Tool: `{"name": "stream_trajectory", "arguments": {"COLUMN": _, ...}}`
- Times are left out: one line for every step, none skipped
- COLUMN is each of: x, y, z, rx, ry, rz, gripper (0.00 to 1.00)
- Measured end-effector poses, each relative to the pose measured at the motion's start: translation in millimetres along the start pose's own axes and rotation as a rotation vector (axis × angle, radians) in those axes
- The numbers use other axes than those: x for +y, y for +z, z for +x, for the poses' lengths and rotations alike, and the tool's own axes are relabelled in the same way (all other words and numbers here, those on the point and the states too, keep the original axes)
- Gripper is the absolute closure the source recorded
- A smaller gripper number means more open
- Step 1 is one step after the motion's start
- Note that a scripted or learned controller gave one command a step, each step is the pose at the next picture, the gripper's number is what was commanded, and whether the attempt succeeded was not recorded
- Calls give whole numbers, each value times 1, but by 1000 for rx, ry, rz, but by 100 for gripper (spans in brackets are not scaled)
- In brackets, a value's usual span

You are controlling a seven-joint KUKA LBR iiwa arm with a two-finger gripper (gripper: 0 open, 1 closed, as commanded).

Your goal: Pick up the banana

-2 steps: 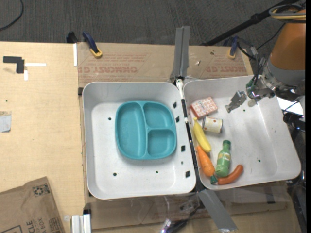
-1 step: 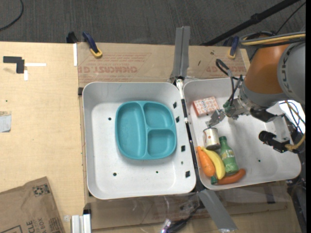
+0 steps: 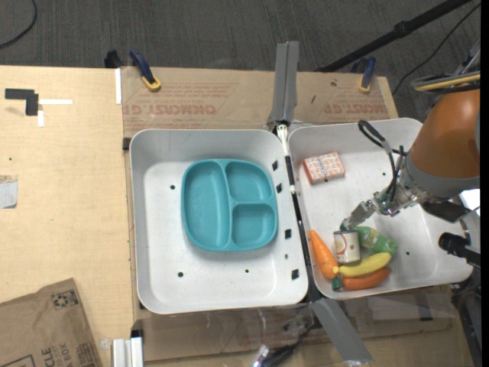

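The yellow banana (image 3: 367, 264) lies near the front of the right bin (image 3: 416, 258), wedged between a small can (image 3: 346, 246), a green item (image 3: 376, 239) and an orange carrot-like piece (image 3: 365, 281) under it. My gripper (image 3: 357, 219) reaches in from the right and hangs just above the can and the green item, a little behind and to the left of the banana. Nothing shows between its fingers.
A second carrot (image 3: 322, 254) lies against the right bin's left wall. A pink box (image 3: 322, 167) sits at that bin's back left. The left bin (image 3: 149, 228) holds a teal divided plate (image 3: 229, 204). Cardboard and clamps lie behind the bins.
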State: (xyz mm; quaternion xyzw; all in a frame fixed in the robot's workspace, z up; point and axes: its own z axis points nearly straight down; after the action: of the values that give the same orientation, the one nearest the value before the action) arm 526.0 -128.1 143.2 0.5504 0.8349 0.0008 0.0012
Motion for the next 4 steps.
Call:
{"name": "stream_trajectory", "arguments": {"x": -40, "y": 36, "z": -26, "rx": -16, "ry": -100, "rz": -22, "gripper": 0}}
{"name": "stream_trajectory", "arguments": {"x": -52, "y": 32, "z": -22, "rx": -14, "ry": -271, "rz": -16, "gripper": 0}}
{"name": "stream_trajectory", "arguments": {"x": -48, "y": -8, "z": 7, "rx": 3, "ry": -581, "rz": 2, "gripper": 0}}
{"name": "stream_trajectory", "arguments": {"x": -55, "y": 30, "z": -14, "rx": -2, "ry": -619, "rz": -4, "gripper": 0}}
